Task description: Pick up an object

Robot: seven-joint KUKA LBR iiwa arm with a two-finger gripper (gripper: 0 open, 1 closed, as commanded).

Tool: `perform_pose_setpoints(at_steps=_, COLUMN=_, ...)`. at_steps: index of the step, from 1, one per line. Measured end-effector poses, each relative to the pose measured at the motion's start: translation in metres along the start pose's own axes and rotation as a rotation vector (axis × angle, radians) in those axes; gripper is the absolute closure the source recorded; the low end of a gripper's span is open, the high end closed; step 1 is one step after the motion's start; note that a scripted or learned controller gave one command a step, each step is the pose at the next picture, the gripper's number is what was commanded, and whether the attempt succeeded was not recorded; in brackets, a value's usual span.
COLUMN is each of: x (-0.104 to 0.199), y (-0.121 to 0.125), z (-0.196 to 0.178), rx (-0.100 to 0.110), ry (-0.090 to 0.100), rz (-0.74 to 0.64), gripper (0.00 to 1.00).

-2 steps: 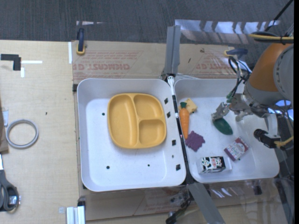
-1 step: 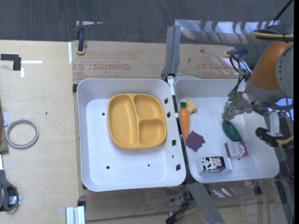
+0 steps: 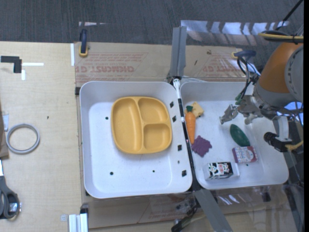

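Note:
My gripper (image 3: 238, 118) hangs over the upper middle of the right bin (image 3: 212, 94), open, with nothing between its fingers. A dark green oval toy (image 3: 239, 135) lies just below it, apart from the fingertips. Further down are a pink carton (image 3: 244, 154) and a black-and-white carton (image 3: 220, 170). Along the bin's left side lie an orange carrot (image 3: 190, 125), a small yellow piece (image 3: 196, 109) and a purple grape bunch (image 3: 201, 146).
The left bin (image 3: 96, 173) holds a yellow divided plate (image 3: 141, 124). A grey divider post (image 3: 177, 52) stands between the bins at the back. On the bench at far left lie a roll of tape (image 3: 21, 138) and scissors (image 3: 7, 202).

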State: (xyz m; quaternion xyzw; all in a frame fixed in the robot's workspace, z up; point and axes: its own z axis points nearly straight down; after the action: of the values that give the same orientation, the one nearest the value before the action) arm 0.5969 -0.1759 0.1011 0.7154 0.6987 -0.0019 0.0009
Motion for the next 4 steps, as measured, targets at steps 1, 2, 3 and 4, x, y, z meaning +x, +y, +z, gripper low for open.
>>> perform_pose_setpoints(at_steps=1, x=-0.026, y=-0.038, z=0.01, rx=0.001, ry=0.003, rz=0.095, gripper=0.0)
perform_pose_setpoints(at_steps=2, x=-0.036, y=-0.049, z=-0.016, rx=0.0, ry=0.003, rz=0.11, gripper=0.0)
perform_pose_setpoints(at_steps=3, x=-0.035, y=-0.015, z=-0.054, rx=-0.002, ry=0.002, rz=-0.202, gripper=0.0)
perform_pose_setpoints(at_steps=4, x=0.019, y=-0.034, z=0.01, rx=0.001, ry=0.004, rz=-0.063, gripper=0.0)
